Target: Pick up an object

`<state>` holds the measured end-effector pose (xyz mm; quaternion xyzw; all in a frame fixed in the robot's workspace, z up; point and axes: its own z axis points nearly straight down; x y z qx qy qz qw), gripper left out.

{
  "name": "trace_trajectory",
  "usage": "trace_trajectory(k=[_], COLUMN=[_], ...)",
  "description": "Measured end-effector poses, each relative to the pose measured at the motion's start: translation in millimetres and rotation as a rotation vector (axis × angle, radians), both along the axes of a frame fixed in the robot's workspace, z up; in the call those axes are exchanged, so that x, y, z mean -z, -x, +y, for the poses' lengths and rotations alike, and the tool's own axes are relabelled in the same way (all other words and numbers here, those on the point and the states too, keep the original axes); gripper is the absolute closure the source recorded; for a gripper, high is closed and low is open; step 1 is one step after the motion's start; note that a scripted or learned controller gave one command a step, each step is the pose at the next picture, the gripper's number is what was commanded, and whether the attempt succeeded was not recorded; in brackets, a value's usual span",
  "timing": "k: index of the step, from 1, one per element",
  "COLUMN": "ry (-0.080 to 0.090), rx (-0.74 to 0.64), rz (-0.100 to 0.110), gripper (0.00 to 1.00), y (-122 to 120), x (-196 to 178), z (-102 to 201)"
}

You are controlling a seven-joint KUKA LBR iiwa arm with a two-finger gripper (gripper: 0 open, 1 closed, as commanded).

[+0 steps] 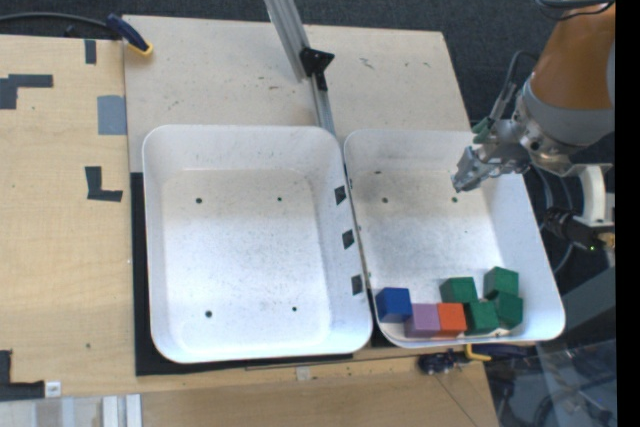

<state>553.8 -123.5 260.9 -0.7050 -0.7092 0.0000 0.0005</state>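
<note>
The tool (468, 177), grip state unclear, hovered over the right bin (420, 225); reaching the blocks (455, 307) needed lowering toward the near corner.

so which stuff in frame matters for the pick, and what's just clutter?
Job:
- gripper, over the right bin, nothing between its fingers
- blue block
- purple block
- orange block
- green blocks, bunched in the right bin's near corner

Lying about:
- left bin
- blue-and-yellow clamp on the bench's far left
- metal rail
</note>
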Motion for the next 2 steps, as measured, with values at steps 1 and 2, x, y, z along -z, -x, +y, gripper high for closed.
trace_trajectory(k=[1,2], ry=[-0.001,-0.001], rx=[-0.001,-0.002], rz=[0.002,0.001], gripper=[1.0,1.0], y=[10,14], x=[13,8], z=[59,109])
